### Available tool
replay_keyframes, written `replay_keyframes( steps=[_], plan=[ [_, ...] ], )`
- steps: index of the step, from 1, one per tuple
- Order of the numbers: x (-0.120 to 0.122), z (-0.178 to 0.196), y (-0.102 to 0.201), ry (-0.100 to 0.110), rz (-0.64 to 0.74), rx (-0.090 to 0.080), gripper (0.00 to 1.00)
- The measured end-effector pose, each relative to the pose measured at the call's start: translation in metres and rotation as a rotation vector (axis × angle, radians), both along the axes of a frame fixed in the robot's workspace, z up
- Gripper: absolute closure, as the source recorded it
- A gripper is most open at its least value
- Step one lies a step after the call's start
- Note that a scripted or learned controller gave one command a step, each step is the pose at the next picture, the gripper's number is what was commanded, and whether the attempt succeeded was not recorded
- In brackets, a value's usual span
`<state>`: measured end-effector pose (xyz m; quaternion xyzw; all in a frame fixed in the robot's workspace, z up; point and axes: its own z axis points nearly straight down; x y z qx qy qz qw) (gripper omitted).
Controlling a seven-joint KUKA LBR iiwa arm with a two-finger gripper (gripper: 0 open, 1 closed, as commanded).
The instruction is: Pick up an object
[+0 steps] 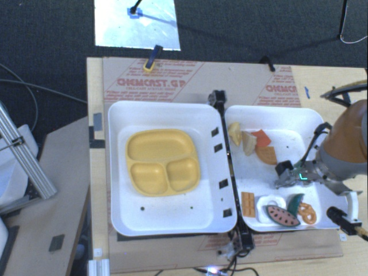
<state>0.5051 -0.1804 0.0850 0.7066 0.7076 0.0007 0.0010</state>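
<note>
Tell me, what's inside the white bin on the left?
The left bin holds one thing: a yellow divided tray with three compartments, each bare. The bin floor beneath the tray is covered, so anything under it cannot be seen.

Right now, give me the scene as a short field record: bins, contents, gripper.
left bin: holds a yellow divided tray
right bin: toy food in two loose groups
far group: pale piece, orange-red piece, tan slice
near group: cracker, watermelon slice on a small white dish, pretzel, dark green piece
gripper: over the right bin, between the groups; no object seen in it
</note>
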Motion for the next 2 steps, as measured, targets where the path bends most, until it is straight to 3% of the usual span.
replay_keyframes(
  steps=[1,2],
  plan=[
    [0.02,0.111,0.085,-0.011,0.013,0.002,0.0],
    [-0.02,0.134,0.037,0.0,-0.004,-0.001,0.0]
  ],
)
